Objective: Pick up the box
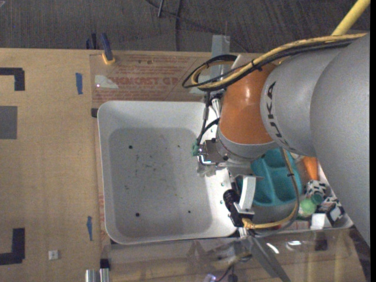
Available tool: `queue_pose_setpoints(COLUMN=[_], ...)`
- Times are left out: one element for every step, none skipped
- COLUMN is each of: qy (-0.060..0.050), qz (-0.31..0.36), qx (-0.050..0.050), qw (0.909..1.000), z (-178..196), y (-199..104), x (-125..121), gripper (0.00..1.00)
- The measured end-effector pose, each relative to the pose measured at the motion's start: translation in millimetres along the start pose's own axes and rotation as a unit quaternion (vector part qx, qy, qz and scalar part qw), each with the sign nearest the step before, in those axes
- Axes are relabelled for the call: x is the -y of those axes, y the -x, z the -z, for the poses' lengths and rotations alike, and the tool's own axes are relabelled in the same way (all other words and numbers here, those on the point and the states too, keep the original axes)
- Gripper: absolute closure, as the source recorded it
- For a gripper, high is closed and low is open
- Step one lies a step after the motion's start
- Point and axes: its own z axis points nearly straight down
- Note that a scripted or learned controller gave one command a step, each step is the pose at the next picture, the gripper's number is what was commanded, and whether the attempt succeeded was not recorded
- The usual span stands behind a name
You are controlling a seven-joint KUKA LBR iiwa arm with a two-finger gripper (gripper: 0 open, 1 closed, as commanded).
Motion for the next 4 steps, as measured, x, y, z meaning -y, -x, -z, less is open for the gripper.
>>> queue_pose_setpoints(qy=[0.004, 0.0, 0.006, 0.007], qz=[0.018, 0.122, 0.133, 0.308], qx=[-0.003, 0.0, -0.004, 0.001], qw=[0.9998, 0.9926, 0.991, 0.9515], z=[-82.6, -6.7, -82.8, -82.5], y=[-84.6, -124.0, -123.5, -118.3], x=[29.7, 31.0, 28.1, 25.6], gripper=[1.0, 1.0, 1.0, 1.0])
